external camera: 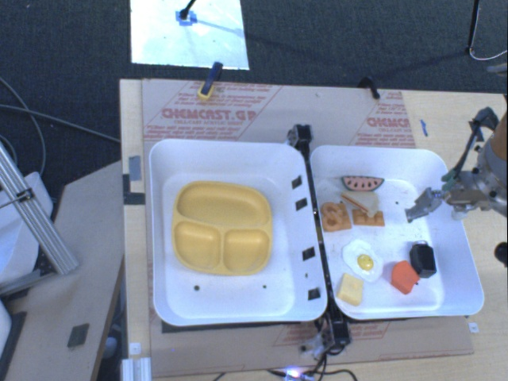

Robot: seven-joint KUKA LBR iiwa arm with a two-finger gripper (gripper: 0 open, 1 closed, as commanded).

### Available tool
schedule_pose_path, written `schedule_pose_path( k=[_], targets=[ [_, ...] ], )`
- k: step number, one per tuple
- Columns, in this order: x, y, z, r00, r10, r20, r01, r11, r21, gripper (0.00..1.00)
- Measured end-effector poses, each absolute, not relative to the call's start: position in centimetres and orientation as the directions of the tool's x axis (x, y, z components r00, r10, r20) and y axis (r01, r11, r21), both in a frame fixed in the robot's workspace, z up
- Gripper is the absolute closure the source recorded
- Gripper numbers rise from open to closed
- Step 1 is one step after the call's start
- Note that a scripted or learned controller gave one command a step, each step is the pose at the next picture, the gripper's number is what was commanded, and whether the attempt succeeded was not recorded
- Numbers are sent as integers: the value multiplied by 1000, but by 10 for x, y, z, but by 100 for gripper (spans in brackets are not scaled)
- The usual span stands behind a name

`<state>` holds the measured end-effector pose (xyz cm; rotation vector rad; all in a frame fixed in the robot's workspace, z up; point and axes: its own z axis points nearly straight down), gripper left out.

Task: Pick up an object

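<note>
The right bin [444, 165] holds several toy foods: a watermelon slice [362, 183], a brown pretzel [335, 217], a toast piece [367, 207], a fried egg [363, 259], a yellow cheese block [351, 289], an orange-red block [405, 277] and a black piece [422, 259]. My gripper [421, 205] reaches in from the right and hangs over the right bin's middle right, to the right of the toast and above the black piece. Nothing is seen held in it.
The left bin [230, 153] carries a yellow divided plate [223, 227]. A black clip strip [308, 213] joins the two bins. Cardboard [214, 109] lies under the bins. A metal frame [32, 213] stands at the far left.
</note>
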<state>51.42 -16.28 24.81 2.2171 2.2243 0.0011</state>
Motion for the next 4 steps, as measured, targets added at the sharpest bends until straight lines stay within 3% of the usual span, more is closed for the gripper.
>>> schedule_pose_path(
  k=[1,2,3,4],
  targets=[
    [486,-208,78,4,1000,1,1000,-4,-4,0],
    [490,-207,95,-1,1000,-1,1000,1,4,100],
    [550,-168,102,-10,1000,-1,1000,10,6,100],
    [623,-114,95,-11,1000,0,1000,11,1,100]
  ],
)
